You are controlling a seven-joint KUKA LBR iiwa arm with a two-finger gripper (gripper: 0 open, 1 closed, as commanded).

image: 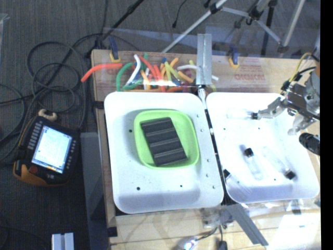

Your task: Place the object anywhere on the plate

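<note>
A green plate [139,127] lies in the left white bin [122,184]. On the plate rests a dark grey ridged block [164,141], lying flat and covering most of its middle. My gripper [276,123] hovers over the back right part of the right white bin [234,139], far from the plate. It is open, with nothing between its fingers. One finger [266,111] points left and the other [295,128] points down toward the bin.
Clear vials with black caps lie in the right bin: one [252,160] in the middle, one [282,169] nearer the front right, one [240,114] at the back. Coloured tubes [151,73] are heaped behind the bins. A metal post [204,61] stands between them.
</note>
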